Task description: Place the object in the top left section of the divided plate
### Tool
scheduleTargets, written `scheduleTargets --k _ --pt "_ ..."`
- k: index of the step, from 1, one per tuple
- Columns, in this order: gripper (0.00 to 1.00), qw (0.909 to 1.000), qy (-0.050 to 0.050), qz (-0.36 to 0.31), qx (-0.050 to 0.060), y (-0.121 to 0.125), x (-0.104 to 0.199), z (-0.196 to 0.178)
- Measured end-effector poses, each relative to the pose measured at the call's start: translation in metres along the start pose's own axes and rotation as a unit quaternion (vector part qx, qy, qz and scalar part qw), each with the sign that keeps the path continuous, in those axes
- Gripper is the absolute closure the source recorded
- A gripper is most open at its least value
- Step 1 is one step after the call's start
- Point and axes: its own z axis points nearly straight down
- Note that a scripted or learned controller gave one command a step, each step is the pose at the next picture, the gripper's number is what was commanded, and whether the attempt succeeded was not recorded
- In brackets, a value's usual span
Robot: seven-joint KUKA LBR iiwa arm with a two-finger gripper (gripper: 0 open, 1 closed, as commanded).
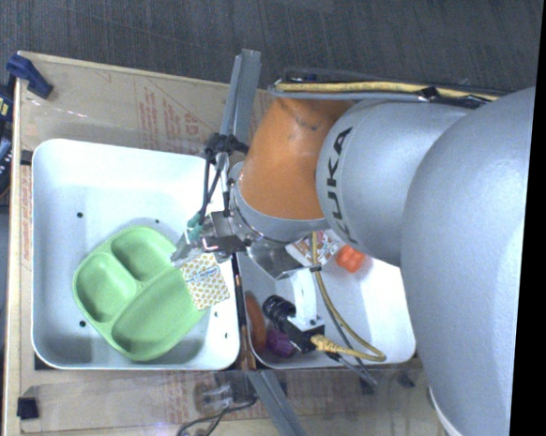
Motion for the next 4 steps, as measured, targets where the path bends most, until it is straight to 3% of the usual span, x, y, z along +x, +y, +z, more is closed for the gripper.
scheduleTargets --k 1,2,3,4 --pt "1.00 0.9999 -0.001 -0.013 0.000 0.015 0.067 0.004" --pt "0.00 0.9999 -0.001 -0.013 0.000 0.015 0.066 0.004" --pt "1.00 0.9999 0.000 -0.016 0.001 0.016 0.067 -0.006" --pt "1.00 0.9789 0.000 -0.204 -0.002 0.011 0.097 -0.082"
